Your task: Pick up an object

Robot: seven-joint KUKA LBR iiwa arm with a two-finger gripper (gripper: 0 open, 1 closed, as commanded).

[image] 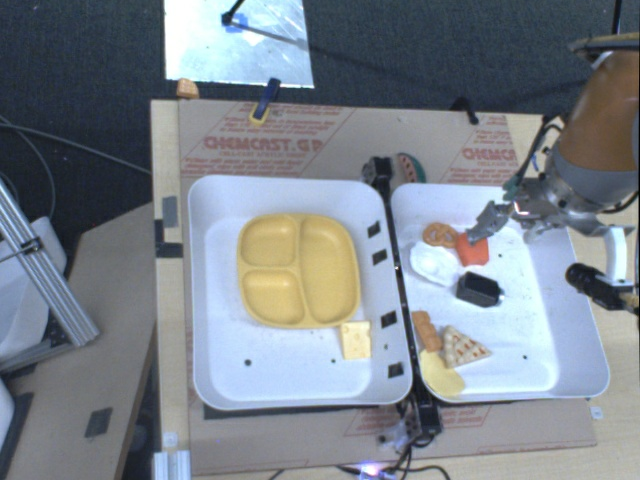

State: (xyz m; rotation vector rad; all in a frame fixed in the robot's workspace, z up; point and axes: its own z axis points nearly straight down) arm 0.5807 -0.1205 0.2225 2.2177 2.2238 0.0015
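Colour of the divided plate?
The plate is pale yellow, clearest in the camera view.

We see the arm cut off by the picture's right edge. Near the far edge of the right bin, the claw covers the top of an orange block. Behind that bin's far-left corner a green-edged thing is half hidden. The white lump beside the block is too blurred for us to name.

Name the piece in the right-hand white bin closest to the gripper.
The small orange-red block, right beside the gripper. The round brown biscuit, the white lump and the black block lie farther off.
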